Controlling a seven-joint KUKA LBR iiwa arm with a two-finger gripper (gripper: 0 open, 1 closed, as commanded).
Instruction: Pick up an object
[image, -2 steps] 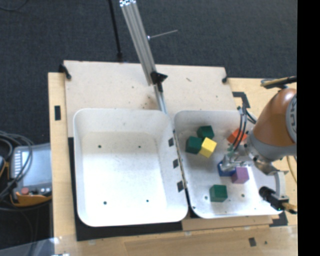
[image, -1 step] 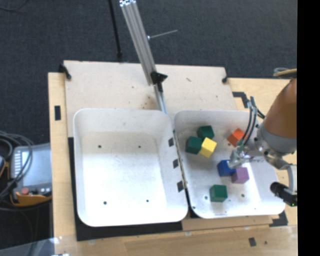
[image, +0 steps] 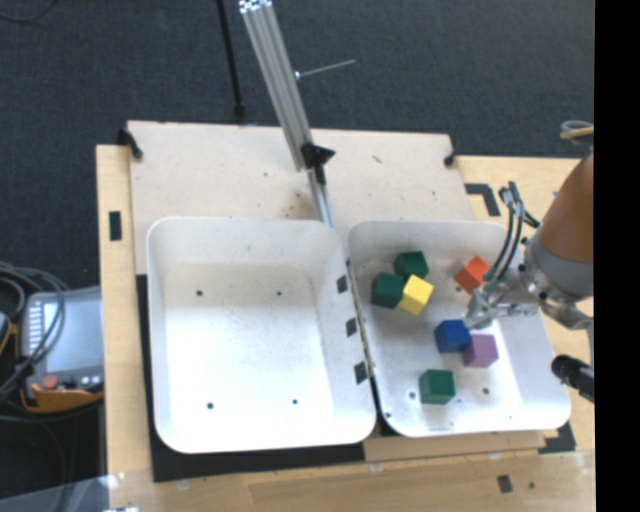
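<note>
The right bin (image: 520, 405) holds several small blocks. Two green blocks (image: 410, 264) (image: 387, 290) and a yellow block (image: 417, 294) cluster near its middle. An orange block (image: 471, 273) lies to their right. A blue block (image: 452, 335) sits beside a purple block (image: 481, 350), and a third green block (image: 436, 385) rests near the front. My gripper (image: 482, 308) hangs low over the bin, just above the blue and purple blocks and below the orange one. No block shows between its fingers.
The left bin (image: 250, 330) lies beside the right one, sharing a middle wall. A slanted metal pole (image: 285, 100) rises behind the bins. The grey arm with cables (image: 560, 250) comes in over the right bin's right rim.
</note>
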